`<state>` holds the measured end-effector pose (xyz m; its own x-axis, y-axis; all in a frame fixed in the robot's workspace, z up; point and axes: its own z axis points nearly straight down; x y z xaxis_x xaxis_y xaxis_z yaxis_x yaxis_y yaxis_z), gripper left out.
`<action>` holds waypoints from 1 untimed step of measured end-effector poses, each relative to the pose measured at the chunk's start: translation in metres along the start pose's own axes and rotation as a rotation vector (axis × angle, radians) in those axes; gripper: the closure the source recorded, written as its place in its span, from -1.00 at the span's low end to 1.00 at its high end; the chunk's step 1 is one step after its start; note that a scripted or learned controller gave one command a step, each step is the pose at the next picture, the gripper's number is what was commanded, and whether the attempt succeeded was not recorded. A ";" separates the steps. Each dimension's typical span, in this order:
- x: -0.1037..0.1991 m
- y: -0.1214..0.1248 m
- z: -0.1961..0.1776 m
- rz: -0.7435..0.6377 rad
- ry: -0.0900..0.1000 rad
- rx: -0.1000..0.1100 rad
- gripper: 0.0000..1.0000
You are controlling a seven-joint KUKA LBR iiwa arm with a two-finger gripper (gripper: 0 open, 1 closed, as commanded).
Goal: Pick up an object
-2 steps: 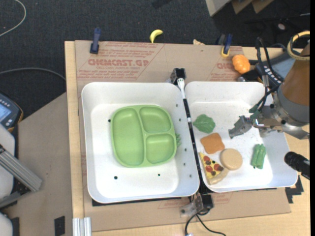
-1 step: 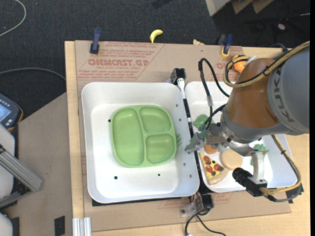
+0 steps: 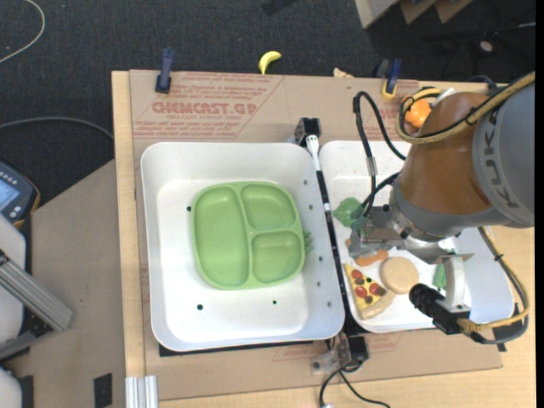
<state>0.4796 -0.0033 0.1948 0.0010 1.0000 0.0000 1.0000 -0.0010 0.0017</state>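
My gripper [image 3: 367, 243] reaches down into the right bin [image 3: 340, 155], near its left wall, with the arm's grey and orange body [image 3: 450, 172] covering much of that bin. Right below the gripper lie a toy pizza slice [image 3: 367, 291] and a tan round cookie-like piece [image 3: 399, 274]. A green leafy toy [image 3: 347, 212] lies just above and left of the gripper. A small orange piece [image 3: 376, 258] shows at the gripper's lower edge. A green and white item [image 3: 449, 277] lies to the right of the cookie.
The left bin [image 3: 161, 228] holds a green divided plate [image 3: 248, 234]. A black bar [image 3: 321, 185] runs along the divide between the bins. Blue clamps [image 3: 164, 69] and a yellow banana toy [image 3: 269, 59] sit at the bench's far edge. Cables hang over the right bin.
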 end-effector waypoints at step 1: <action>0.059 0.087 0.011 -0.008 0.001 -0.006 1.00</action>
<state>0.5665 0.0554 0.1844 -0.0073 1.0000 0.0009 0.9999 0.0073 0.0072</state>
